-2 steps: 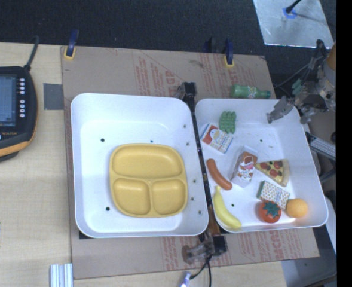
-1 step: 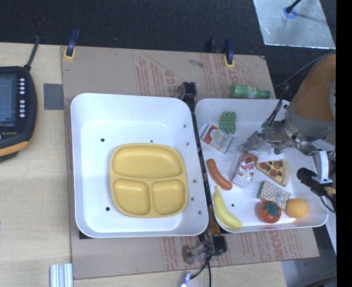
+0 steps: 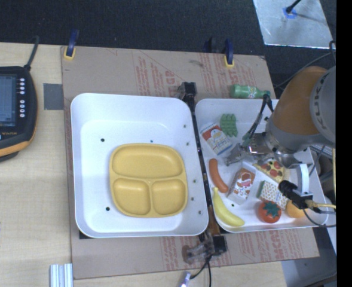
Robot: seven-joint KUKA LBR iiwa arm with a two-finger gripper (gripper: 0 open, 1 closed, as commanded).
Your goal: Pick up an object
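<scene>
The right bin (image 3: 207, 113) holds several toy foods. A green block (image 3: 228, 124) lies at its back, with a white and red packet (image 3: 216, 139) in front of it. A red sausage (image 3: 218, 175) and a yellow banana (image 3: 226, 212) lie along the left wall. A small carton (image 3: 242, 185), a red tomato (image 3: 269, 211), a pizza slice (image 3: 274, 169) and a speckled wedge (image 3: 270, 191) sit toward the front. My gripper (image 3: 241, 153) hangs low in the bin's middle, just right of the packet and above the carton. Nothing shows in its grasp.
The left bin (image 3: 86, 160) holds a yellow divided plate (image 3: 147, 179). A green bottle (image 3: 246, 91) lies on the cardboard behind the right bin. A teach pendant (image 3: 5, 112) sits at the far left. The arm's grey and orange body (image 3: 298, 109) covers the right bin's back right corner.
</scene>
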